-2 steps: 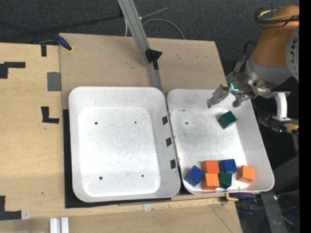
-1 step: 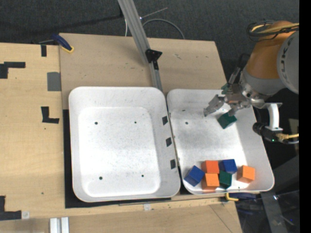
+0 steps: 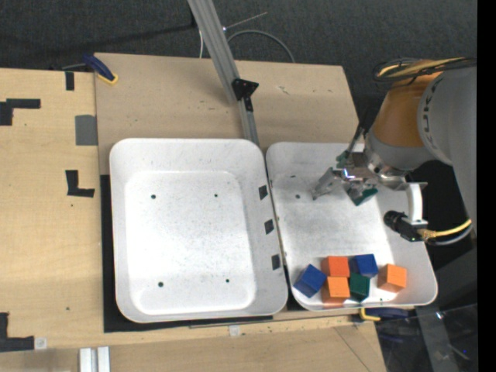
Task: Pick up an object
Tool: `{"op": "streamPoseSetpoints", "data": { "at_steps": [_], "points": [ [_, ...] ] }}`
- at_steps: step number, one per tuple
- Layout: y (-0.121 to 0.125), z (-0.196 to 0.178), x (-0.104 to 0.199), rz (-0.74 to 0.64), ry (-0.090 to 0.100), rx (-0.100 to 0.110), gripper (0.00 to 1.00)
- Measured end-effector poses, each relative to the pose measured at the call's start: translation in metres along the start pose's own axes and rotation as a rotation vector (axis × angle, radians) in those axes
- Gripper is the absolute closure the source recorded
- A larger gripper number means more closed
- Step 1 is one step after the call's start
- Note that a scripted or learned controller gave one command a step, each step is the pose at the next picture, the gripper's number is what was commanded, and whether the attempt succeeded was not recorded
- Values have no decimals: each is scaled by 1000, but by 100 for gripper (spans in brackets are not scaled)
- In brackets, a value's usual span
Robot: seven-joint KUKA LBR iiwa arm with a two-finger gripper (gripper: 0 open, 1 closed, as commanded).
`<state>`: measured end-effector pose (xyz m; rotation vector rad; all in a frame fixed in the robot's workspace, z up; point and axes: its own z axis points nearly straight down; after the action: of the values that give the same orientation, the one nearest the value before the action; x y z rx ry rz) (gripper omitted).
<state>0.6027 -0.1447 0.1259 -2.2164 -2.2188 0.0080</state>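
My gripper [image 3: 339, 194] hangs over the upper part of the right bin [image 3: 310, 223] with its two fingers spread apart, so it is open. One grey finger [image 3: 320, 189] points down-left. A small dark green block [image 3: 362, 196] lies right beside the other finger, not between the two. Several blocks are clustered at the bin's near edge: a blue block [image 3: 310, 279], an orange block [image 3: 337, 266], another blue block [image 3: 364, 264], a second orange block [image 3: 337, 287], a green block [image 3: 358, 287] and a third orange block [image 3: 394, 277].
The left bin [image 3: 124, 208] stands beside the right one. A slanted metal post [image 3: 221, 49] crosses above the bins' shared corner. The arm's orange band [image 3: 399, 118] and a black-and-yellow cable [image 3: 422, 229] sit at the right bin's outer side.
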Motion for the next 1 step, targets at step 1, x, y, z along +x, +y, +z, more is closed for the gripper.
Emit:
{"op": "streamPoseSetpoints", "data": {
  "at_steps": [1],
  "points": [
    [-1, 37, 1, 0, 0, -2, 0]
  ]
}}
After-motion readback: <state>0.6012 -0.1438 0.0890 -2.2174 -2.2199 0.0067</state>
